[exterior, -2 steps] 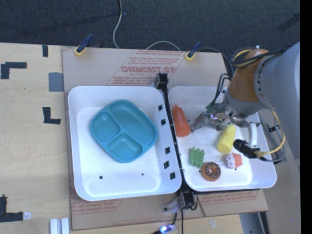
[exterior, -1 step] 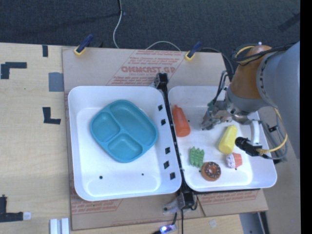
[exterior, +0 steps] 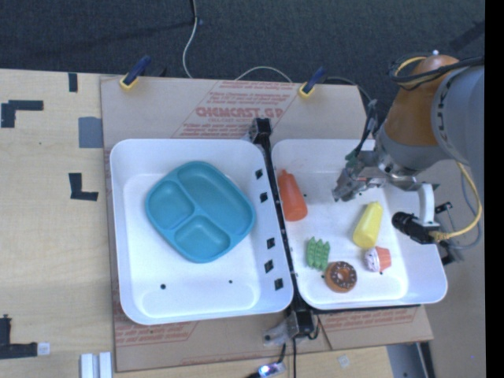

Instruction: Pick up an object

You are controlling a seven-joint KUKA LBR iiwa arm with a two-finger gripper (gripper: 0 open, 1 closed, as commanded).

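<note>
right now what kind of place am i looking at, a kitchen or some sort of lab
Most likely a robot lab test bench, not a kitchen. A grey and orange robot arm reaches over two white bins set on clamped cardboard. The food is toy-like: a donut, a teal divided plate.

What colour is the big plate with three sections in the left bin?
Teal blue. The plate shows clearly in the camera view.

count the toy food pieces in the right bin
5. Orange piece at the left wall, yellow piece mid-right, green piece low centre, donut near the front, small red-white piece beside it.
</note>
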